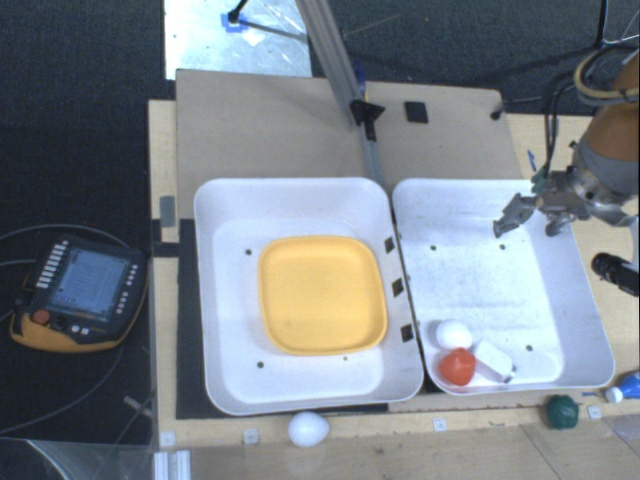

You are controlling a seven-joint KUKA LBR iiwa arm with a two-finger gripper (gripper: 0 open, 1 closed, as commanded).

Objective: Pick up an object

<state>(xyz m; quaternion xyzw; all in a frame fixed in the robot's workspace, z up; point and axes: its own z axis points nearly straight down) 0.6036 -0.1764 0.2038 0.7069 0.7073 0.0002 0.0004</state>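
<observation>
The fingers (pixel 507 220) of the gripper (pixel 532 218) were seen spread apart, one dark tip near the left and one further right, with nothing gripped between them. The gripper was held above the upper right part of the right bin (pixel 560 268), over bare white floor, and was joined to a grey wrist that led up to the orange band of the arm (pixel 612 148) at the right edge. Well apart from the gripper, in the near left corner of the same bin, three small objects were gathered: a white ball (pixel 452 334), a red ball (pixel 458 367) just below and touching or almost touching it, and a white block (pixel 493 361) lying tilted just beside the red ball. The left bin (pixel 225 268) was placed edge to edge with the right one, joined by small dark clips along the shared rim, and a yellow square plate (pixel 322 294) was set flat in its middle. On the worktop (pixel 270 118) in front of the left bin a white egg-shaped object (pixel 308 428) was lying, and by the right bin's near right corner a dark green ball (pixel 561 411) was seen. A teach pendant (pixel 78 296) with a cable was lying on the dark floor to the left.
</observation>
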